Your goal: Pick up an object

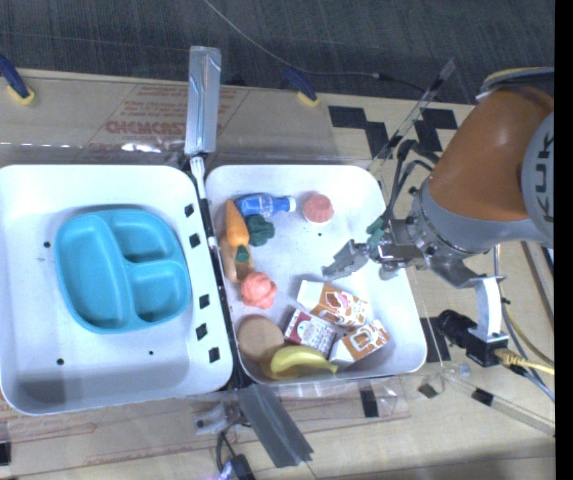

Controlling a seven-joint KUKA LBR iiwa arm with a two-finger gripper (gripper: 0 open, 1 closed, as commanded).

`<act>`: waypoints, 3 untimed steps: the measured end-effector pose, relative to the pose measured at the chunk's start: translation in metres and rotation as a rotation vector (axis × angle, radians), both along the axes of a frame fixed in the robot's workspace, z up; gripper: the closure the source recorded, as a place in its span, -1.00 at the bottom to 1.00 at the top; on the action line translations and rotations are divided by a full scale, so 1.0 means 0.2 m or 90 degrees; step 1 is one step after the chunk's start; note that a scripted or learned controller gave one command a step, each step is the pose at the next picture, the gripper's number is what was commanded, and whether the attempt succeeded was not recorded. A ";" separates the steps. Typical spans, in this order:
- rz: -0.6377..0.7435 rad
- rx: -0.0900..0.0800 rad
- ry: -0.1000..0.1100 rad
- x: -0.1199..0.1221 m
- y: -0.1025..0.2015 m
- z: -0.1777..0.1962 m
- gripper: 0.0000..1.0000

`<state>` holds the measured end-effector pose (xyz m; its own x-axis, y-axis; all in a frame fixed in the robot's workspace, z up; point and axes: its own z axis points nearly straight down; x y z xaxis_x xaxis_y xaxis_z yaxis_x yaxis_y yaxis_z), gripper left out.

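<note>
The arm (486, 173) is seen at the right side, reaching over the right edge of the right bin (381, 193); its orange band is turned upward toward the camera, and the grey wrist below it is directed to the left, into the bin. The hand (351, 258) is placed low above the bare white floor of the right bin, near the right wall; whether its fingers are spread or pressed together cannot be told, because they are seen as a dark grey blur; no object is seen between them, and it cannot be told whether the floor is touched.

The objects to be picked are all found in the right bin. A blue bottle (264, 205) is laid near the back wall; a round pink lid-like thing (317, 208) is placed just beside it on the right; an orange carrot (234, 230) is laid along the left wall, with a dark green piece (260, 230) next to it. A pink ball-like thing (258, 289) is seen near the middle; small cartons (338, 326) are grouped at the front, just below the hand but apart from it; a banana (301, 362) and a brown round piece (258, 336) are laid at the front wall.

In the left bin (16, 268) a blue divided tray (124, 268) is placed. Both bins are carried by the worktop (526, 448).
</note>
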<state>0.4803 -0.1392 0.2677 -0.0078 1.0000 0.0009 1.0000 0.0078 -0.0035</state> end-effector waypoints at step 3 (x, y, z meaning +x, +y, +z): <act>0.142 0.001 -0.002 -0.01 0.10 -0.83 1.00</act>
